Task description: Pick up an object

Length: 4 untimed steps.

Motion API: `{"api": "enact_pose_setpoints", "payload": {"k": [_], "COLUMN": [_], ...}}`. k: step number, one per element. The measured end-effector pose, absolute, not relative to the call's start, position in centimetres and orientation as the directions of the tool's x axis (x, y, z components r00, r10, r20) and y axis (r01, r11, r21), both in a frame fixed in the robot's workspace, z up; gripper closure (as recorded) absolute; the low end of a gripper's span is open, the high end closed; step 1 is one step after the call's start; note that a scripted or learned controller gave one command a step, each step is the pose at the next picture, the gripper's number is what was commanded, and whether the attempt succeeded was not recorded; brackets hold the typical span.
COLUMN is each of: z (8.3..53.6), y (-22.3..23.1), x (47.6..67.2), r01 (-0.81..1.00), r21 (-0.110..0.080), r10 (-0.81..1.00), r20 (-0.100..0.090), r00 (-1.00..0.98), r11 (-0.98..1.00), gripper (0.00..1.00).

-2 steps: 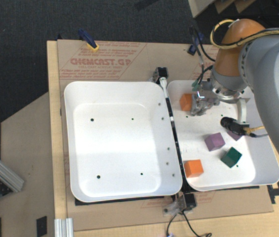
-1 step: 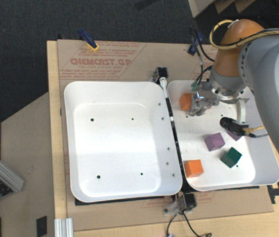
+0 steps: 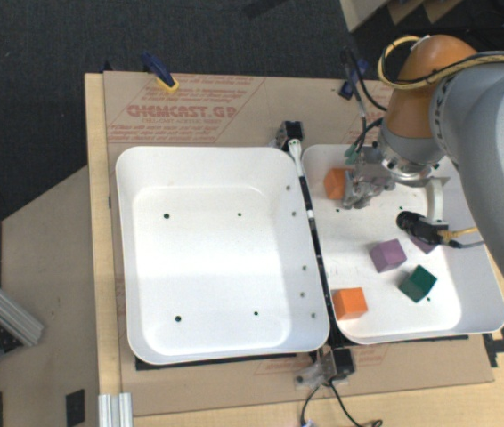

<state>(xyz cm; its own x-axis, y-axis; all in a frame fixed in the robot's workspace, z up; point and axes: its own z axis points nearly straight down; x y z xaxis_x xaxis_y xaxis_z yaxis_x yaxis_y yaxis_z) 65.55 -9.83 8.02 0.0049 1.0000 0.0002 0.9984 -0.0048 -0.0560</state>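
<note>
Sitting near the far left corner of the right bin [image 3: 479,314], an orange block [image 3: 335,183] lies just to the left of the gripper [image 3: 355,197]. The gripper hangs low over the bin floor at the end of the grey arm [image 3: 483,123], which reaches in from the right. The view does not settle whether block and gripper touch, nor whether the jaws are spread or pressed together. Nearer in the same bin, a purple block [image 3: 387,255] and a green block [image 3: 418,284] rest close together, with a second orange block [image 3: 351,302] by the near left rim. The left bin [image 3: 207,265] stands alongside, both on a brown cardboard-covered surface [image 3: 190,105].
</note>
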Motion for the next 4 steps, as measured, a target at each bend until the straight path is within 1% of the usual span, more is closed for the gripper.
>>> {"api": "enact_pose_setpoints", "payload": {"k": [2, 3, 4], "z": [8.01, 7.99, 8.0], "y": [-9.81, -10.21, -9.96], "x": [65.56, 65.57, 65.56], "r01": [0.998, 0.998, 0.998], "r21": [-0.056, -0.056, -0.056], "r10": [1.0, 1.0, 1.0], "r20": [0.0, 0.008, 0.002], "r00": [0.004, 0.003, 0.003], "r11": [-0.004, -0.003, -0.003], "gripper": [1.0, 1.0, 1.0]}}
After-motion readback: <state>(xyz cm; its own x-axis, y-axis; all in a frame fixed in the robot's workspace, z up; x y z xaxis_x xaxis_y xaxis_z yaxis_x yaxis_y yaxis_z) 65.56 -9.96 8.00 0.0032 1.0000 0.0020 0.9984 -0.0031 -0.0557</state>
